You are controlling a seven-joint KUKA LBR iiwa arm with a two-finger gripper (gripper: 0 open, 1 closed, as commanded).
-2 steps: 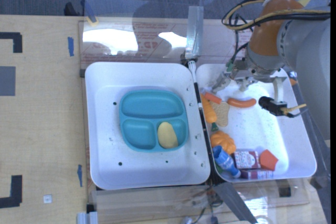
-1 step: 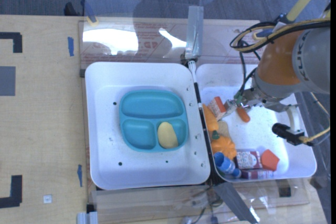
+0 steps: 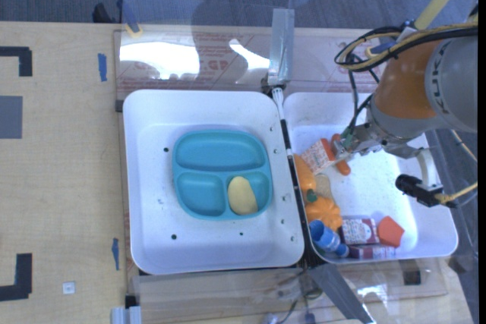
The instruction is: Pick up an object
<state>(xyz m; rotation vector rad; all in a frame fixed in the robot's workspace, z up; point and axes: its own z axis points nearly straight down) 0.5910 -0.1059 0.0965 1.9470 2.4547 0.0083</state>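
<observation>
Gripper point(image 3: 343, 150), finger state unclear, hovers just beside the orange snack packet point(image 3: 317, 156) in the right bin point(image 3: 433, 243).

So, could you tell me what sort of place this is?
Probably a robotics lab's picking bench: two white bins side by side, blue tape marks on the wooden bench, and a cabled arm over toy clutter.
</observation>
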